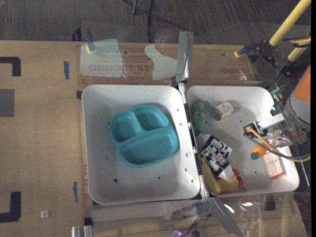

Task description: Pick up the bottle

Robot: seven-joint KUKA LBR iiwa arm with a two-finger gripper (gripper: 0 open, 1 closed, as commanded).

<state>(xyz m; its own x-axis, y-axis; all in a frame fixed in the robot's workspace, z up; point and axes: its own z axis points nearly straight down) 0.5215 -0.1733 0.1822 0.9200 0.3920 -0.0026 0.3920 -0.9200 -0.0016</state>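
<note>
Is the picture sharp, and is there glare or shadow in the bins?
Camera view: generally soft; the claw and small items in the right bin are blurry. The teal tray casts a faint shadow in the left bin. Glare lies on clear plastic above the bins.

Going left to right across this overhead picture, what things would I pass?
Teal divided plastic plate in the left white bin → green bottle → small white-and-grey cylinder → gripper → pink patterned packet.
</note>
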